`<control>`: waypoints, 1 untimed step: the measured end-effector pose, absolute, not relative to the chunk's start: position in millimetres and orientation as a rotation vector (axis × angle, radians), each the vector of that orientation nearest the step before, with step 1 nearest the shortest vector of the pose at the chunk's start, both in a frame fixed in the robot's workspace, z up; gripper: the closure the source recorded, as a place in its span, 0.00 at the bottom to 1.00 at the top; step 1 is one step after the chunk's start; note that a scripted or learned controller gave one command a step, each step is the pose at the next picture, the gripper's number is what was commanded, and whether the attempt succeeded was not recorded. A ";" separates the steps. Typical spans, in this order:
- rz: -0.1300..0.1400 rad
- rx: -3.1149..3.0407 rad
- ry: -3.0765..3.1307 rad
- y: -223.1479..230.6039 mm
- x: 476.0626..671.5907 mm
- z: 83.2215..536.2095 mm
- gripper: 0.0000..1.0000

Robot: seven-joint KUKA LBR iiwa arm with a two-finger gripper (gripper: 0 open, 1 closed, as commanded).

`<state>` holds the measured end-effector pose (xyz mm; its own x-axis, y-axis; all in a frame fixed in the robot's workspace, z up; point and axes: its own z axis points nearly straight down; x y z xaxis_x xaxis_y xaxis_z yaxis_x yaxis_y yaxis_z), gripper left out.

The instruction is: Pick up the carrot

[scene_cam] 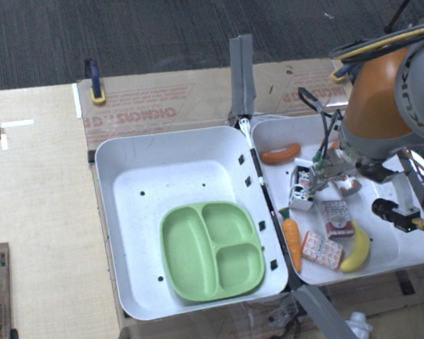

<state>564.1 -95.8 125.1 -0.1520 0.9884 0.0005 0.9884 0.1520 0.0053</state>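
Arm hangs over the right bin, carrot not yet picked up.

The carrot [292,241] lies against the left wall of the right bin [407,256], near its front left corner, with its green top pointing toward the back. The gripper [315,181] hovers further back and toward the middle of that bin, just above a small white box [301,186], so this looks like the approach step. Whether it is open or closed I cannot tell, as the wrist and cables hide it, and nothing can be seen in its hold. The next move probably calls for a shift toward the front left corner and a descent straight over the carrot, with care for the bin wall beside it and the snack packet [321,250] just to its right. A banana [357,248] and a sausage [281,153] lie well apart from it.
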 end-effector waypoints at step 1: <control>-0.008 2.175 2.271 -64.0 635.8 187.7 1.00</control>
